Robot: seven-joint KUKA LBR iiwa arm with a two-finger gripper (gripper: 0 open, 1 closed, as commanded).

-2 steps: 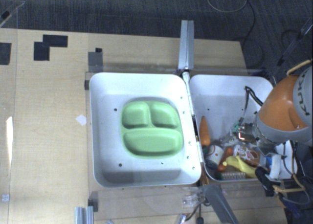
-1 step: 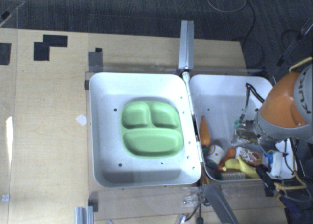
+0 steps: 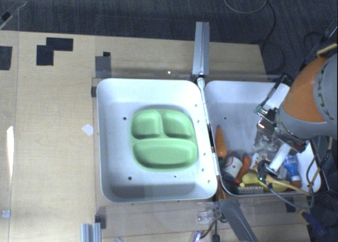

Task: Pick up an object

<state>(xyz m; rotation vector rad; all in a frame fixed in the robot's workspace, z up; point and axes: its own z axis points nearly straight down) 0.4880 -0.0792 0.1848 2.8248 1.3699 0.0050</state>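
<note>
Loose objects lie heaped along the near edge of the right bin (image 3: pixel 237 95). An orange carrot (image 3: pixel 220 143) lies by the bin's left wall. Beside it sit a small round can-like item (image 3: pixel 231 166), a red-orange piece (image 3: pixel 244 166), a yellow banana-like piece (image 3: pixel 277 184) and a blue and white bottle (image 3: pixel 290 165). My gripper (image 3: pixel 263 147) hangs low over the right part of this heap, just above and right of the red-orange piece. The grey arm with its orange band (image 3: pixel 309 95) covers the bin's right side. I see no object lifted off the heap.
The left bin (image 3: pixel 113 146) holds a green divided plate (image 3: pixel 162 137). A metal post (image 3: pixel 201 50) stands behind the seam between the bins. Wooden bench surface (image 3: pixel 47 130) stretches to the left. Cables lie on the dark floor behind.
</note>
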